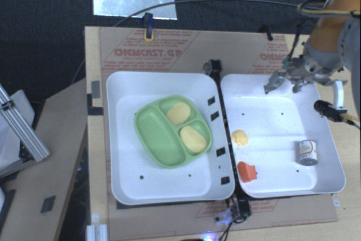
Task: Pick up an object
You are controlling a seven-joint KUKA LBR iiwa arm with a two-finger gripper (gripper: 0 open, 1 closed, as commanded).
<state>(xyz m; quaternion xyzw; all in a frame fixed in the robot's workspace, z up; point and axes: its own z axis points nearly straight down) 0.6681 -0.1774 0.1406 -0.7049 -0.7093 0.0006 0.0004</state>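
Your gripper (285, 84) hangs over the far edge of the right bin (282, 104), near that bin's upper right corner. Its two fingers are spread apart, tips pointing down and toward the left, and nothing sits between them. The grey arm (330, 42) with its orange band enters from the right, above the bin's far rim.

You will find three loose things in the right bin, all well apart from the gripper and nearer the front. A small tin can (307, 152) lies on its side toward the right wall, the closest of the three to the gripper. A small yellow lump (240, 137) rests by the left wall, just beside the divider between the bins. An orange-red block (247, 171) lies at the front left corner, near the yellow lump and farthest from the gripper.

In the left bin (124, 178) a green divided plate (155, 141) sits near the centre, slightly tilted in plan. Two yellow pieces (179, 113) occupy its two smaller compartments on the right side; the large compartment holds nothing you can see.

The bins rest on a board printed with red lettering (146, 53).
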